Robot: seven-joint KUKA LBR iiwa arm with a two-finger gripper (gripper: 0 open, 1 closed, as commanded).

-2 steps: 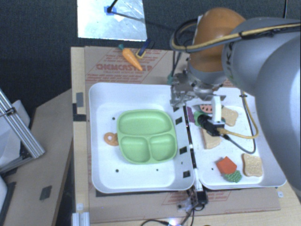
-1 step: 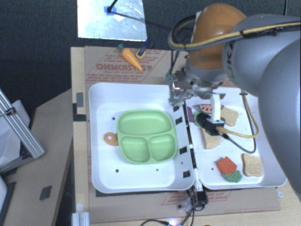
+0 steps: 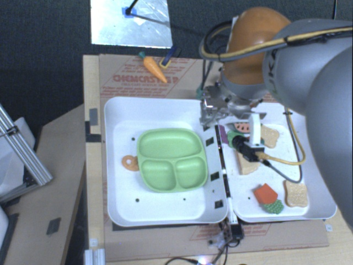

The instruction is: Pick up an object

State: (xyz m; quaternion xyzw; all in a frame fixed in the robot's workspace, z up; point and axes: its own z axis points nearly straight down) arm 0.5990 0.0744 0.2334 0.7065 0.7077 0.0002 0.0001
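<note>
Grey robot arm with an orange band (image 3: 259,43) reaches from the right over two shallow white plastic bins, its gripper (image 3: 216,110) low at the divider between them; whether it is spread or pressed together cannot be told. The left bin (image 3: 118,126) holds a green three-compartment plastic tray (image 3: 172,159) and, just beside it, a small tan ring (image 3: 130,163). The right bin (image 3: 314,200) holds toast slices (image 3: 296,194), a watermelon wedge (image 3: 241,128) and an orange-and-green toy (image 3: 268,197). A toy carrot (image 3: 154,68) lies on the cardboard beyond the bins.

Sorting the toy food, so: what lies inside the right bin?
In the right bin: an orange-red toy piece on something green, bread slices, a watermelon slice. The arm covers the bin's far part.
</note>
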